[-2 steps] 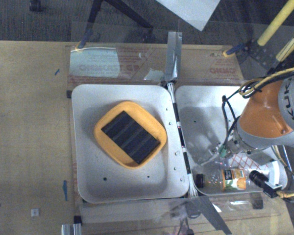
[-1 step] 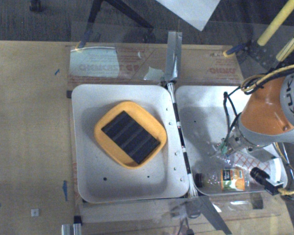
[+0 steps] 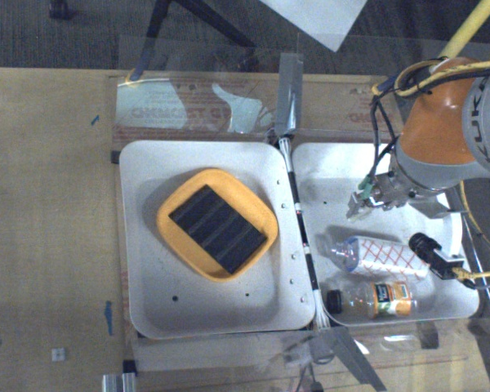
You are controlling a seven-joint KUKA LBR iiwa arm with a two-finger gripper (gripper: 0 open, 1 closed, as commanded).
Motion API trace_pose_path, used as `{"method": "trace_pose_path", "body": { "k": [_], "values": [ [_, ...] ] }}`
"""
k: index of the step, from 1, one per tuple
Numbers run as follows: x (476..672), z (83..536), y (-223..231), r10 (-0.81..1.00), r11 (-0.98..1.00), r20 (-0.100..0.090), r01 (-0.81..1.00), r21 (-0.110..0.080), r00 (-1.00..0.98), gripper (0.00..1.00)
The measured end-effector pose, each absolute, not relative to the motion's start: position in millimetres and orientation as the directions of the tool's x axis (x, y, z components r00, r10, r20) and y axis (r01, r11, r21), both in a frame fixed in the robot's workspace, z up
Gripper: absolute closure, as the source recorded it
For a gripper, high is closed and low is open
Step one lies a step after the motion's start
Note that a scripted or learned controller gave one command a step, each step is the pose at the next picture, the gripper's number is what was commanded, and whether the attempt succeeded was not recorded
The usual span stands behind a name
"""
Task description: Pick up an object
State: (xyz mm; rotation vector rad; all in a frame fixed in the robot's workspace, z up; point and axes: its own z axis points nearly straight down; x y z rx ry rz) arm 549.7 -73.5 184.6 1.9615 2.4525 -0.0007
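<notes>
A yellow dish with a black ribbed panel lies in the middle of the left bin. In the right bin a white tube with a red criss-cross pattern lies on its side. Just in front of the tube lies a small clear bottle of amber liquid with a black cap. My gripper hangs over the right bin, a little behind the tube's clear end and apart from it. I see nothing held in it.
A metal divider separates the two bins. Behind the bins lies a clear plastic sheet. The grey and orange arm covers the right bin's back right corner. Bare wooden bench stretches to the left.
</notes>
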Motion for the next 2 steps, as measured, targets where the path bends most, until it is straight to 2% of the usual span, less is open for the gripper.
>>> {"method": "trace_pose_path", "body": {
  "k": [1, 2],
  "values": [
    [563.4, 181.8, -99.8, 0.995, 0.103, -0.002, 0.995, 0.002, -0.103, 1.00],
    [563.5, 181.9, -99.3, 0.995, 0.103, -0.002, 0.995, 0.002, -0.103, 0.00]
  ]
}}
